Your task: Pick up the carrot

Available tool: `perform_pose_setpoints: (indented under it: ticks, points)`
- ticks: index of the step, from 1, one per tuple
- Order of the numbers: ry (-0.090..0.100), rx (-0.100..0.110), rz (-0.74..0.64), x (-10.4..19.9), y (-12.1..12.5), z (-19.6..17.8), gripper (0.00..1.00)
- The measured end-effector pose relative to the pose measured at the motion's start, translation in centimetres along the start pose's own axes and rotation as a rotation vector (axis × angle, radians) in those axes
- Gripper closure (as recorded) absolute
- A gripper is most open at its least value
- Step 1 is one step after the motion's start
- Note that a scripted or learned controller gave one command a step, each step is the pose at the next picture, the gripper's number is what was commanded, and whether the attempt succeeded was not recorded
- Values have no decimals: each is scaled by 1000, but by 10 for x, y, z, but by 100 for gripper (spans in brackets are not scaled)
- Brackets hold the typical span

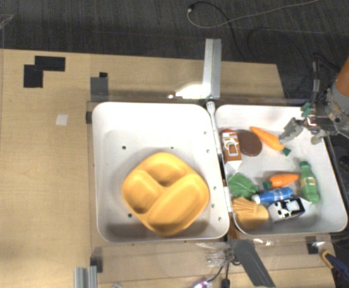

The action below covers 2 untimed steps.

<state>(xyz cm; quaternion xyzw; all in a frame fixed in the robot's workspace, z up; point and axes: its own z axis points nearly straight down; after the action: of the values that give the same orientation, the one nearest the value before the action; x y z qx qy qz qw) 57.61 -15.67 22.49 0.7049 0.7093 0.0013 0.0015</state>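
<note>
Carrot [266,138] lies near my right bin's [336,218] back edge; gripper [299,127] just beside, fingers spread, empty.

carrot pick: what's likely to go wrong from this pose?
1. Two similar orange carrots sit in the right bin: the upper carrot near the gripper, and the lower carrot in the clutter. The program might target either.
2. The upper carrot's left end lies at the brown disc; a closing grasp may nudge the disc.
3. The lower carrot is wedged between the green bottle and blue bottle, so the fingers may catch those.
</note>
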Motion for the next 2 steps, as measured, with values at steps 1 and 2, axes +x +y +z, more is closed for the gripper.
perform_pose_setpoints:
  ticks: [1,2]
  points:
    - [-2,-1,-135,-10,94,70,0]
    - [0,-3,14,48,77,13,0]
